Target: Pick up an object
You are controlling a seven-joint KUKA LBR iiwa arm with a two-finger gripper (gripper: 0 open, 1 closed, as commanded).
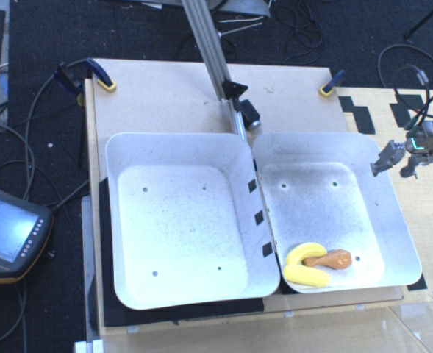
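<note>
Gripper (pixel 397 162) sits at the far right of the view, over the right-hand rim of the right bin (pixel 381 219), about level with that bin's upper half. Two dark fingers (pixel 382 160) are spread apart, a clear gap between them, and nothing between them. It touches no object that I can make out; whether it is clear of the bin rim I cannot tell from this angle. Little of the arm is in view behind it, just a bit of wrist with a teal light at the edge of the view.

Right bin: shallow, white, scuffed grey across the floor. Two objects lie together at its near edge, toward the near left corner. A yellow banana (pixel 304 265), curved, lies nearest the divide between the bins. A brown-orange drumstick-shaped toy (pixel 328 259) rests against the banana's inner curve, touching it, thick end pointing right. Both are well apart from the gripper.

Left bin (pixel 128 197): same white tray, side by side with the right one, rims overlapping at the centre.

Tabletop (pixel 165 94) is pale board; yellow corner clamps at the far left and far right. A slanted metal post (pixel 209 39) rises from behind the bins. On the floor at left, a handheld pendant (pixel 6 234) with a lit screen, cables around it.
</note>
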